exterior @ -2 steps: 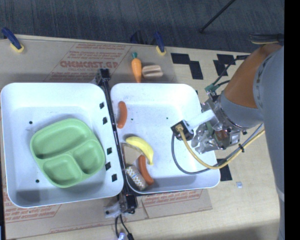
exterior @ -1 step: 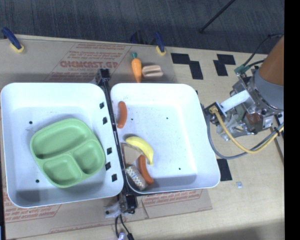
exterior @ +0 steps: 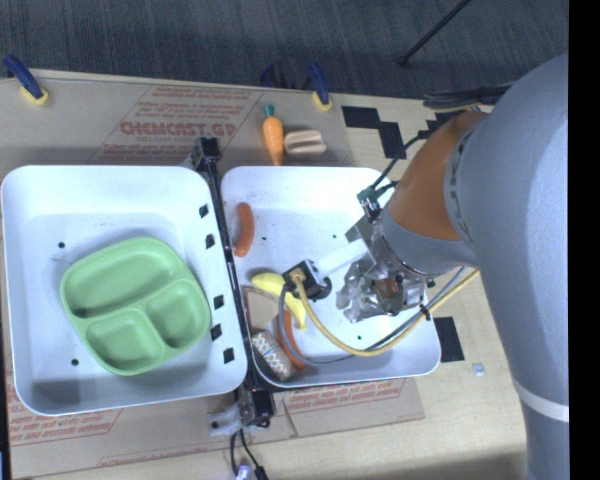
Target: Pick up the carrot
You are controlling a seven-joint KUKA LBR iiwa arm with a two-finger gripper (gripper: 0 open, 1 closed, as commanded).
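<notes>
Far left, a blue clamp (exterior: 26, 80) grips the edge of the cardboard sheet (exterior: 160, 118) that covers the worktop (exterior: 475, 403). We note the left bin (exterior: 20, 188) holding a green divided plate (exterior: 135, 303), lying flat and a little askew, near the middle of the bin floor. The two bins touch along their shared wall. The carrot (exterior: 271, 138) is outside both bins: it lies on the cardboard just beyond the top edge of the right bin (exterior: 320, 193), near that bin's left corner, with its green top pointing away from the bin. Just right of the carrot, close but apart from it, lies a small bun-like item (exterior: 304, 144), brown with a pale pink middle. Inside the right bin, a reddish sausage (exterior: 244, 228) lies near the left wall. Lower down we see a banana (exterior: 272, 286), and below it a round brown-and-orange item (exterior: 277, 350) near the bottom edge; we cannot identify it. Further right, the gripper (exterior: 372, 296) sits low over the right bin's floor, right of the banana and well apart from the carrot. We see nothing held in it, and whether it is spread or closed we cannot make out. The grey arm (exterior: 515, 218), with its orange band (exterior: 425, 193), fills the right side.
</notes>
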